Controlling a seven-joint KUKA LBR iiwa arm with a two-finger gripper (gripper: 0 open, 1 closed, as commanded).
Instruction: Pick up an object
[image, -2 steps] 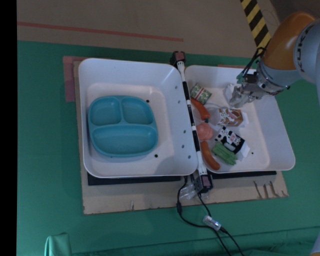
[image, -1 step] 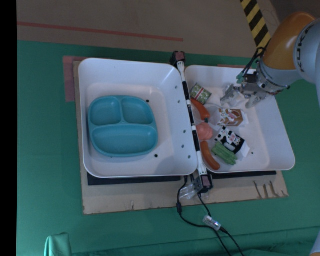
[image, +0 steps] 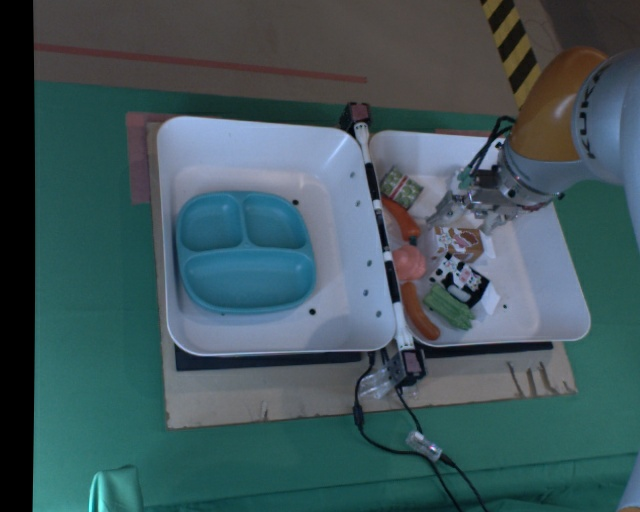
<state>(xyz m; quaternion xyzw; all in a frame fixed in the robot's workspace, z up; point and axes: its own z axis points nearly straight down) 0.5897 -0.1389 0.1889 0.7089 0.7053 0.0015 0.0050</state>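
Observation:
My gripper (image: 463, 219) hangs over the right bin (image: 545, 290), its fingers spread open. Just below it lies a round brown-and-white packet (image: 461, 243), which is not between the fingers. Around it are a black-and-white cow-print carton (image: 466, 284), a green bundle (image: 449, 308), a pink ball (image: 408, 263), an orange carrot (image: 403, 219), a reddish sausage (image: 421, 314) and a small green-and-red carton (image: 398, 184). These things crowd the bin's left half.
The left bin (image: 200, 145) holds a teal divided plate (image: 245, 252). A black-and-white bar (image: 378, 220) runs along the seam between the bins. Cables (image: 400, 425) trail over the green mat in front.

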